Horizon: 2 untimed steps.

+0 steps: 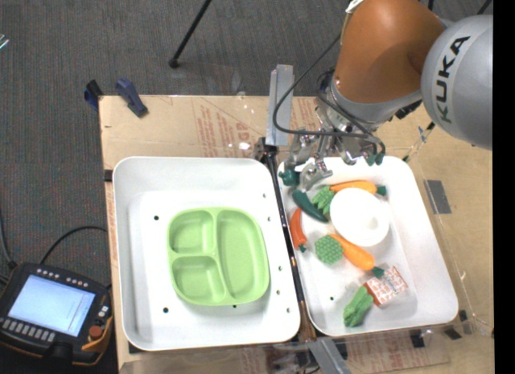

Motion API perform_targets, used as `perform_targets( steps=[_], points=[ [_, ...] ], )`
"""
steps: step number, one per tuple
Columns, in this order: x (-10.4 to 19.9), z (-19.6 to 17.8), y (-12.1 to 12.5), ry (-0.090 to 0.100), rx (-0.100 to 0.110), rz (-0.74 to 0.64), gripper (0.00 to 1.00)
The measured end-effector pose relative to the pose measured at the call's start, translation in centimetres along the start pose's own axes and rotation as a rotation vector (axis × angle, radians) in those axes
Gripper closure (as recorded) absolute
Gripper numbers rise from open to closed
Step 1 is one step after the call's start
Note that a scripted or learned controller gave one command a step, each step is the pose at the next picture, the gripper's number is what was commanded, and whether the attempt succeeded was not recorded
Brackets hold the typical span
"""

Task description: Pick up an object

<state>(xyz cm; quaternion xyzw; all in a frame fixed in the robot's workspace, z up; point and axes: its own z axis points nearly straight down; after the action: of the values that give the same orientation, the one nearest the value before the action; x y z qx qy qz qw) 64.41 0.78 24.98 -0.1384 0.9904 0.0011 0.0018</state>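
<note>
The arm [418, 59] is reaching over the right bin [430, 284]. The gripper [310, 167] is hovering at that bin's far left corner; its grasp state cannot be determined. The toy pile, including a white bowl [362, 215], is lying just below it.

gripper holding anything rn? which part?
Cannot be told. The two-finger gripper sits low over the far end of the right white bin, above the dark green toy vegetable; no object is visibly held.
</note>
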Motion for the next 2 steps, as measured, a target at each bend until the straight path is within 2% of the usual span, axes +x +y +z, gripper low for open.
perform_targets(
  steps=[1,2],
  points=[
    [0.0,0.0,-0.1,0.0,0.0,0.001,0.0],
    [8.4,6.6,-2.7,0.011,-0.001,0.119,0.0]
  ],
)
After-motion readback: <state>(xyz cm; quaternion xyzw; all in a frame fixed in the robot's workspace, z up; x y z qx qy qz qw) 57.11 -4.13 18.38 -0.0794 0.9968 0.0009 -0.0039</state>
